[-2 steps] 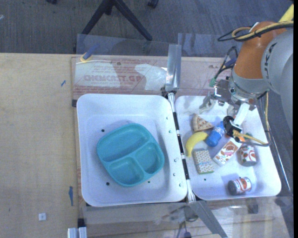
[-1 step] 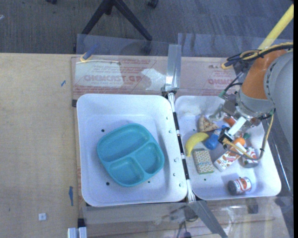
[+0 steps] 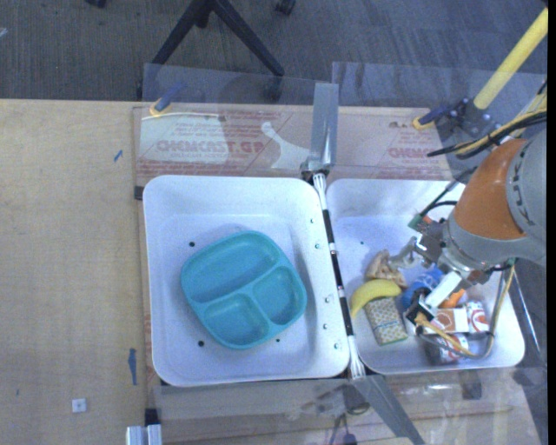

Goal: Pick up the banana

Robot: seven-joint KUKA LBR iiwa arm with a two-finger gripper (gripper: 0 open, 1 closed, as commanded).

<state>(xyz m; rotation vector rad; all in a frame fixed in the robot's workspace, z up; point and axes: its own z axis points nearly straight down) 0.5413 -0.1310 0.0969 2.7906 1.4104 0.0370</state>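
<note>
Banana (image 3: 368,293): lying in the right bin (image 3: 365,204), beside its left wall.
Tool (image 3: 432,306): hovering right of banana; finger state is proving indiscernible.
Tray (image 3: 243,288): sitting left of banana.

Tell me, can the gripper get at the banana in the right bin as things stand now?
Probably yes: the banana lies uncovered at the pile's left edge, close to the gripper, though a small box touches it below.

A light wooden bench (image 3: 61,261) is filling the left side and running beneath the two white bins. Beyond its far edge, dark grey carpet (image 3: 87,43) is covering the floor, where the black legs of a chair base (image 3: 221,26) are spreading out. A clear plastic sheet (image 3: 234,96) is overhanging that far edge.
</note>
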